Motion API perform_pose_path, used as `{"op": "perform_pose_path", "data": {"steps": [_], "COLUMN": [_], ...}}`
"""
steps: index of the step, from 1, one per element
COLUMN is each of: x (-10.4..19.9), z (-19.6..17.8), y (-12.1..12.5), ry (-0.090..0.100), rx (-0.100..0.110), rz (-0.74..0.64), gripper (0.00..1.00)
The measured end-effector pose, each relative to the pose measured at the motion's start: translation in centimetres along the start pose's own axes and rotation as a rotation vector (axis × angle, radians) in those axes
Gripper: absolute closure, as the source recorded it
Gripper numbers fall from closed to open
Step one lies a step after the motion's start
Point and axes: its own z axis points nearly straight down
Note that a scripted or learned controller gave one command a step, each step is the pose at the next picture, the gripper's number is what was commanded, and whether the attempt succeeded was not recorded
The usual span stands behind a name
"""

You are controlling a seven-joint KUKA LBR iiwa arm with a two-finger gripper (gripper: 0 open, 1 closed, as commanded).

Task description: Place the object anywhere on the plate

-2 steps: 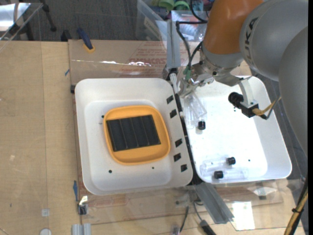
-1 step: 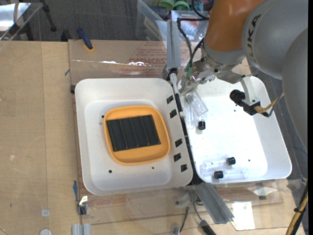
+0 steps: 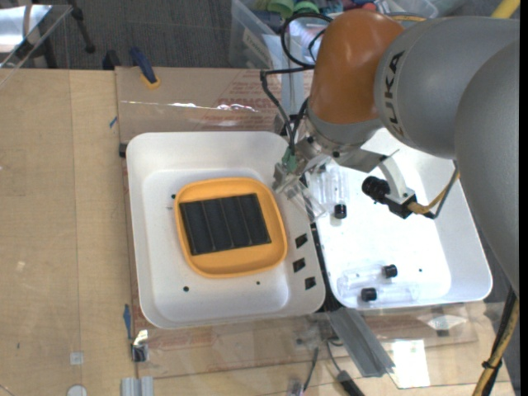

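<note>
A yellow-orange plate with a dark ribbed centre lies in the left white bin. My gripper hangs over the wall between the two bins, just past the plate's far right corner. Right beside it, in the right bin, lies a clear plastic piece with a black cap. Whether that piece touches the gripper is unclear. A second clear piece with two black caps rests near the right bin's front edge. The arm's orange band and grey body hide the right bin's far part.
Three small black squares sit along the left bin's right side, next to the plate. A black and white fitting juts out under the arm over the right bin. A clear tub of coloured items stands behind the bins.
</note>
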Motion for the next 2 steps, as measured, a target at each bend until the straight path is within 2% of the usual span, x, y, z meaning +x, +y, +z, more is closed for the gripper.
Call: {"op": "perform_pose_path", "data": {"steps": [1,2], "x": [4.59,4.55], "z": [-1.15,-1.16], "y": [1.14,1.12], "ry": [-0.001,0.0], "rx": [-0.001,-0.002], "rz": [-0.27,-0.27], "gripper": [1.0,0.0]}}
